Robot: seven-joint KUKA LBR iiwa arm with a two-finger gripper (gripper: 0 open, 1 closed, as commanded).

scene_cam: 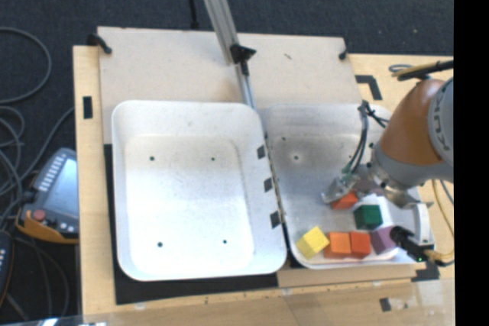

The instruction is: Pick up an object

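Yellow block (312, 241) beside orange blocks (349, 243), right bin (306, 133).

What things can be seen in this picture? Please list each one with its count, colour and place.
bins: 2, white, side by side on the bench
yellow block: 1, right bin, near edge
orange blocks: 2, side by side, right of the yellow one
purple block: 1, right bin, near right corner
green block: 1, above the orange ones
red-orange block: 1, at the gripper's tip
pendant: 1, grey and orange, left of the bench
gripper: 1, grey, over the right bin
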